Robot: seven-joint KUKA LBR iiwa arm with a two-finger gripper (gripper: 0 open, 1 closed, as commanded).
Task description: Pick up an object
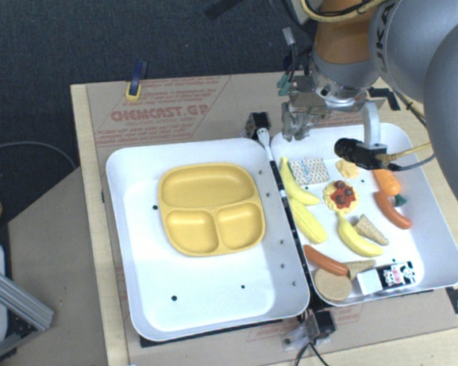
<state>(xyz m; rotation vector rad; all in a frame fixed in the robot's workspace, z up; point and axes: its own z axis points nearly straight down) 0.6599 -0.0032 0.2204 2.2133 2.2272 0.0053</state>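
The gripper [296, 130] hangs over the far left corner of the right bin [445, 239], close to the rim that meets the left bin [129, 227], and nothing sits between its fingers, so the pick is still to be made. To do it well I would judge the arm should commit to one piece that stands a little apart from its neighbours instead of dropping into the crowded middle. The nearest candidate is the upper banana [297, 188], lying along the left wall just in front of the gripper; straddling it across its narrow width, not along its length, would give the fingers room, though the wall beside it may block one finger. The second banana [357, 239] lower down, the carrot [387, 184] on the right, or the sausage [327, 259] near the front are fair alternatives, each long and thin enough to close on. The small patterned square [311, 169] and the round red-topped pastry [342, 195] look flatter and harder to grip. The fingers point down and appear slightly apart, with a thin gap between them, but at this slant and size I cannot be sure how wide they stand. They seem to hover just above the bin floor, touching no toy. The left bin holds a yellow divided tray [212, 207], well apart from the gripper.
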